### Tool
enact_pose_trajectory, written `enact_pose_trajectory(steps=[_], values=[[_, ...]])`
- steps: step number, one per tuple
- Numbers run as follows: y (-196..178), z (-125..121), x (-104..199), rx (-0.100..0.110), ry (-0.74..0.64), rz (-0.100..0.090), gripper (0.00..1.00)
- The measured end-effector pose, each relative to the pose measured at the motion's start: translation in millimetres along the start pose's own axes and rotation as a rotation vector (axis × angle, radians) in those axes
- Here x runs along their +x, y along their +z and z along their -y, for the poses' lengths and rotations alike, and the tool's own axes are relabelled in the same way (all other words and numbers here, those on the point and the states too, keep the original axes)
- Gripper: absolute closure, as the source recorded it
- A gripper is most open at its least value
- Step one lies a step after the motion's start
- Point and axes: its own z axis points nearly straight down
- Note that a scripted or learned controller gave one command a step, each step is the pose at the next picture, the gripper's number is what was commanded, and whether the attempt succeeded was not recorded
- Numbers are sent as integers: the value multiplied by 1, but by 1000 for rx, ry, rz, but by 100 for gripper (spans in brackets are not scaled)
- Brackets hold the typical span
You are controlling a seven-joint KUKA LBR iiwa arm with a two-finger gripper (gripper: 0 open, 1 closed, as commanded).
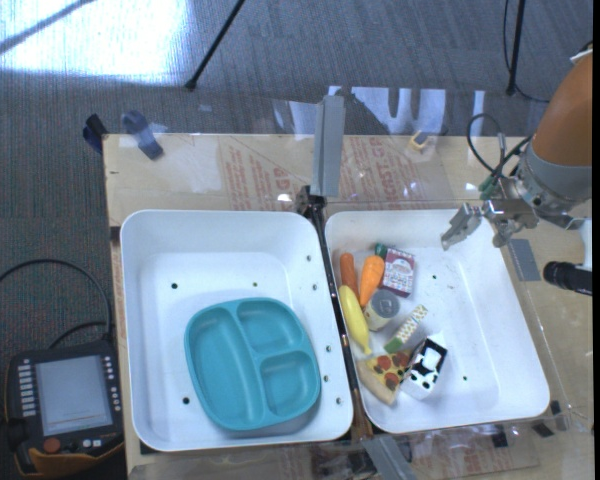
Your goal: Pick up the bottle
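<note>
Grey carpet [70,168], sunlit patch [90,23], tripod legs [220,33]

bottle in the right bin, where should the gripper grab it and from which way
The bottle looks small and grey, wedged among the banana, carrot and red carton. Probably best from straight above, gripping its upper body or cap. Its right side, facing bare bin floor, seems freest. Its exact shape is too small to tell.

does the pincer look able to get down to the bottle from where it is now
Probably yes, but tightly. The pincer hangs over the right bin with nothing beneath it, but the bottle lies in the toy pile, touching the banana and the carrot.
</note>
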Motion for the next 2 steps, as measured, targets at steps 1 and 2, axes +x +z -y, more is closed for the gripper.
enact_pose_trajectory(steps=[1, 2], values=[[115, 13, -23, 1, -147, -1, 0], [107, 13, -23, 1, -146, -3, 100]])
